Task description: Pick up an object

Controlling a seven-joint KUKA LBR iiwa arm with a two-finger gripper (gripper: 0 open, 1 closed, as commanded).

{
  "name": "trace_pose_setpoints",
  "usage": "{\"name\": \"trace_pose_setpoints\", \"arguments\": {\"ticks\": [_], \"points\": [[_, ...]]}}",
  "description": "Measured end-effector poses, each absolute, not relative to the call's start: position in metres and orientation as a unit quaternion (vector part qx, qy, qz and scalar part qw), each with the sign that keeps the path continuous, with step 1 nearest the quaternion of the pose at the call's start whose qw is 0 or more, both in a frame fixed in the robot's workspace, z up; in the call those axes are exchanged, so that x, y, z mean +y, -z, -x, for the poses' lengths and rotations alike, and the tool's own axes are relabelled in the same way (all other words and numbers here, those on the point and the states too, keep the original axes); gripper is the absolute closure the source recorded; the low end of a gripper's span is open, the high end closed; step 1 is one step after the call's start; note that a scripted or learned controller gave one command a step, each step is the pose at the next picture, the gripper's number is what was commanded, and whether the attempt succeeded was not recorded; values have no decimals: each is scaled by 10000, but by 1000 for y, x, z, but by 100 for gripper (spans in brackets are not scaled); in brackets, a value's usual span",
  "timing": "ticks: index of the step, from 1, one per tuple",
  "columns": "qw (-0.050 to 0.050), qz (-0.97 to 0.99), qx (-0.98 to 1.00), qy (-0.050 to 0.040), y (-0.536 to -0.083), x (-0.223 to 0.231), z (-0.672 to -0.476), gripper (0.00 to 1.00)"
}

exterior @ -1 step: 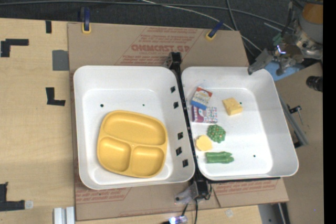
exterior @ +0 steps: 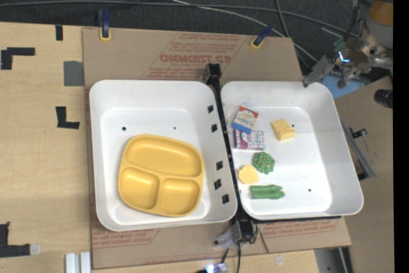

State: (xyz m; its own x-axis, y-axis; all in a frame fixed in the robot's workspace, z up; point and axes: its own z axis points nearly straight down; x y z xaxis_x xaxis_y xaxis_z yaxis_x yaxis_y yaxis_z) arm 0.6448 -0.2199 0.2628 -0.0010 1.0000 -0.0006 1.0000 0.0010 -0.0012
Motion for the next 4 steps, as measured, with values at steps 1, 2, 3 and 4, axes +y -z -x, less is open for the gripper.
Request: {"name": "trace_pose_setpoints", "arguments": {"ticks": [1, 2, 3, 4], "points": [[13, 7066, -7076, -18, -220, -220, -645, 0], [23, 7061, -7081, -23, -157, -212, -644, 0], [25, 7063, -7079, -25, -96, -205, -648, 0], [-5, 7059, -7083, -11, -111, -205, -650, 100]]}}
